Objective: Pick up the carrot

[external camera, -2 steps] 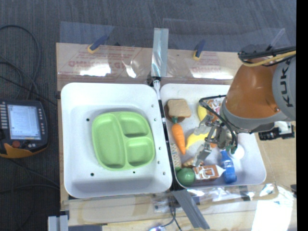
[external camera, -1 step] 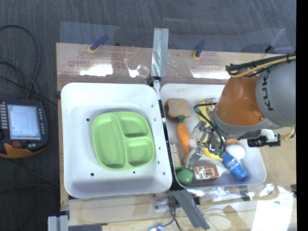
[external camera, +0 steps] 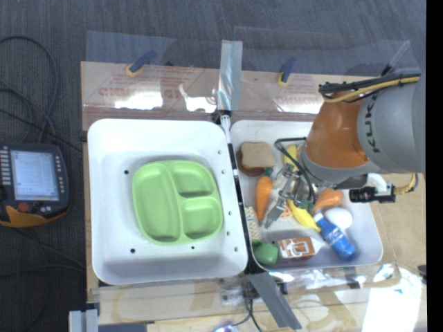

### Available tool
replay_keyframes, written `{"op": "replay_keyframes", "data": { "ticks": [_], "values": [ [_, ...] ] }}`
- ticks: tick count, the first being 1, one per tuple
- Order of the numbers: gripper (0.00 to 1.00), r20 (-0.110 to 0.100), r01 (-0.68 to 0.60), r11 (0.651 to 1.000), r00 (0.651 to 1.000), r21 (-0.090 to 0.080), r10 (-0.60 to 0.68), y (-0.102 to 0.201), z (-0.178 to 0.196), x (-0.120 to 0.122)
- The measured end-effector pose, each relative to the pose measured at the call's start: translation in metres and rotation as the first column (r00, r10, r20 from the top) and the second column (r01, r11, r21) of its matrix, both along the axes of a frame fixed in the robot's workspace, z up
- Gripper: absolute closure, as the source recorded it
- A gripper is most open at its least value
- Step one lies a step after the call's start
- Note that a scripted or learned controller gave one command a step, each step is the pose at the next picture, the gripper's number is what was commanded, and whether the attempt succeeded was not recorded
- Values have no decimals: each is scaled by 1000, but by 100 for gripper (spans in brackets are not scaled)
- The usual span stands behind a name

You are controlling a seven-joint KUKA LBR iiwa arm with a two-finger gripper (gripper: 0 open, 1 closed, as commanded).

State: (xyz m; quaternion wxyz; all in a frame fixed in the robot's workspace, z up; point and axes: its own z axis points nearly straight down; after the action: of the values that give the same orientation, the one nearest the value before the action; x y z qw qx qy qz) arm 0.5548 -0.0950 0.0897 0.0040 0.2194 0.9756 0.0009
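Nearest the lens: arm [external camera: 387, 126], grey with orange band, wrist bent down toward the carrot from its right.

Carrot [external camera: 264, 194]: lying flat in right bin [external camera: 374, 251], thick end away from the camera side, tip toward it. Just left of carrot: bin wall.

Gripper [external camera: 282, 200]: just right of carrot, low over the bin, tilted toward it. Opening not discernible at this angle; cannot tell whether carrot is gripped. No lift of carrot evident.

Around carrot:
- Just behind: brown bread-like piece [external camera: 256, 158].
- Right, beyond gripper: yellow banana [external camera: 302, 214], touching or nearly touching the gripper.
- Further right: second orange item [external camera: 327, 199], white egg [external camera: 339, 218], blue bottle [external camera: 337, 237].
- In front: green item [external camera: 265, 253] and brown carton [external camera: 299, 247].

Probable faults from here:
- Closing beside carrot instead of around it, owing to offset to the right.
- Catching banana along with or instead of carrot, owing to crowding.
- Pushing carrot against bin wall, leaving no room on the left side.
- Slipping on tapered, smooth surface during lift.
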Motion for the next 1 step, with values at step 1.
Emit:
{"op": "replay_keyframes", "data": {
  "ticks": [1],
  "values": [
    [0,2,-127,992,992,-6,127,0,0,17]
  ]
}}
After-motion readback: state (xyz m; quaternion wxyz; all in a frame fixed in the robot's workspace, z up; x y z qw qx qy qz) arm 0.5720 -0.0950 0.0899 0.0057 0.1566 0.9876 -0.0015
